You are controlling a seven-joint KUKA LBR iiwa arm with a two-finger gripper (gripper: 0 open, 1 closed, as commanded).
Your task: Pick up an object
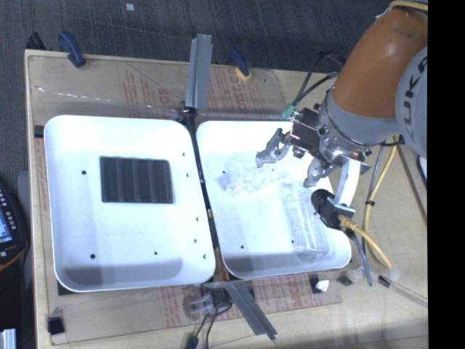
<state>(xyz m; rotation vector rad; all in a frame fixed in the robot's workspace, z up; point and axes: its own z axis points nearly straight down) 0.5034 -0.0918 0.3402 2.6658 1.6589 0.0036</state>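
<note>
Gripper (pixel 294 162) fingers spread, nothing between them, hovering over right bin (pixel 240 264) toward its 2 o'clock corner. Clear plastic bottle (pixel 304 227) lies at the bin's 4 o'clock; clear crumpled piece (pixel 243 179) near centre. Risk: see-through items are hard to locate, so fingers may close on air or slip off.

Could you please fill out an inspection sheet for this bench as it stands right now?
Surface: wooden bench bearing left bin and right bin, side by side.
Job's things: dark ridged block in left bin; clear, hard-to-identify items in right bin.
Clutter: nothing seen.
Grippers: gripper over right bin, fingers spread, nothing between them.
Cables: yellow cable and black cables by the arm.
Surroundings: blue clamps at the far edge; dark floor.
</note>
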